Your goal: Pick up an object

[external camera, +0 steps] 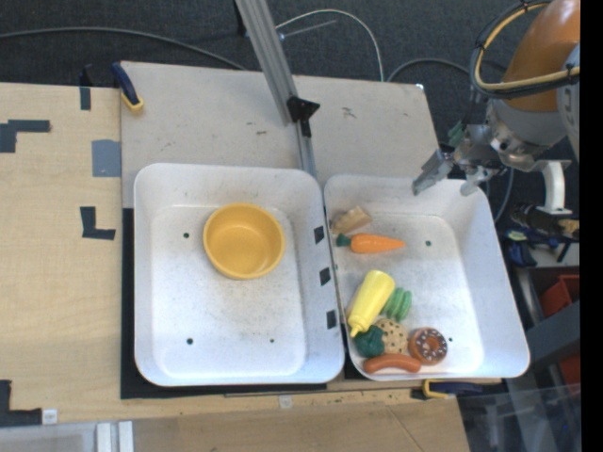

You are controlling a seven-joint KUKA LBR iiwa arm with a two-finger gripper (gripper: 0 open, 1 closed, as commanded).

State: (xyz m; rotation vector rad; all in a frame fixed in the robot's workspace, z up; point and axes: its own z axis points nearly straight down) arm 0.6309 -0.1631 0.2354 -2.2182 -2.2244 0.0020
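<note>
My gripper (445, 181) hangs over the far right rim of the right bin (490, 252). Its two fingers are spread apart with nothing between them. Below and left of it in that bin lie a tan piece of toy food (350, 219) and an orange carrot (376, 244). Nearer the front are a yellow bottle (369, 300), a green toy (399, 303), a cookie (388, 333), a chocolate donut (429, 345) and a red sausage (392, 365). A yellow bowl (244, 240) stands in the left bin (170, 328).
A slanted metal pole (273, 59) comes down to the far edge between the two bins. A yellow-and-blue clamp (126, 87) sits at the bench's far left corner. Cables run across the dark floor behind the bench.
</note>
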